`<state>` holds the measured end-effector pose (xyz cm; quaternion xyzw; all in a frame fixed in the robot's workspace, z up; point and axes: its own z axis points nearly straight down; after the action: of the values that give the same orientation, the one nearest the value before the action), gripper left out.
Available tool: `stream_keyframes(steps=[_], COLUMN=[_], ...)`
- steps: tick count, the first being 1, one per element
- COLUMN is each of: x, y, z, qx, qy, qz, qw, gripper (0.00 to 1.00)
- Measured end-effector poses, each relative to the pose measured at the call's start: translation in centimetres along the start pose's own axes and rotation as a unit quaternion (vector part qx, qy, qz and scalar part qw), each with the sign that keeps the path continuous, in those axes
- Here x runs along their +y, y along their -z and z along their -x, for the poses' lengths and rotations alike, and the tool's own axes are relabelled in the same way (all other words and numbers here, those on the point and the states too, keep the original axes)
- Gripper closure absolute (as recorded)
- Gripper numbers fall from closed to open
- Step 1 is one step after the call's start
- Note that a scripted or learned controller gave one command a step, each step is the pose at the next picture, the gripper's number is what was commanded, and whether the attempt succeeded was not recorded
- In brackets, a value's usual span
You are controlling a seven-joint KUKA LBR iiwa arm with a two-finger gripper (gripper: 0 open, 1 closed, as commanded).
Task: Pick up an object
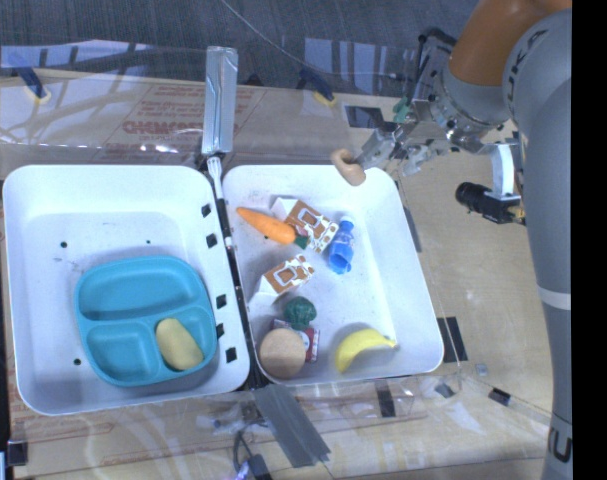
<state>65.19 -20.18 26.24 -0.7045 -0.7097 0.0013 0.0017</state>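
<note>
1. The gripper (368, 158) hung over the far rim of the right bin (408, 268), its fingers clenched on a small tan, rounded object (349, 166) held just above that edge.
2. Below it lay a carrot (266, 226), two patterned cartons (312, 224) (288, 274) and a blue bottle (340, 247), crowded near the bin's middle.
3. Nearer the front rim sat a green broccoli-like piece (301, 311), a brown ball (281, 353) and a banana (361, 347).
4. The right side of that bin's floor stayed bare white, giving room along the wall.
5. The left bin (43, 198) held a teal divided tray (133, 298) with a yellow lemon-like piece (179, 343) in one compartment.
</note>
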Motion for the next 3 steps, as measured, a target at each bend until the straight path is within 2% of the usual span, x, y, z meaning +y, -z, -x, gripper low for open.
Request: stream_keyframes(steps=[1, 2, 3], x=[-1.3, 0.9, -2.6], y=[-13.7, -5.1, -14.2], z=[-1.0, -5.8, -5.2], qx=[-0.004, -0.002, -0.005], qy=[0.114, 0.175, 0.168], qz=[0.013, 0.007, 0.013], qw=[0.9934, 0.9846, 0.9857], gripper=[0.0, 0.0, 0.0])
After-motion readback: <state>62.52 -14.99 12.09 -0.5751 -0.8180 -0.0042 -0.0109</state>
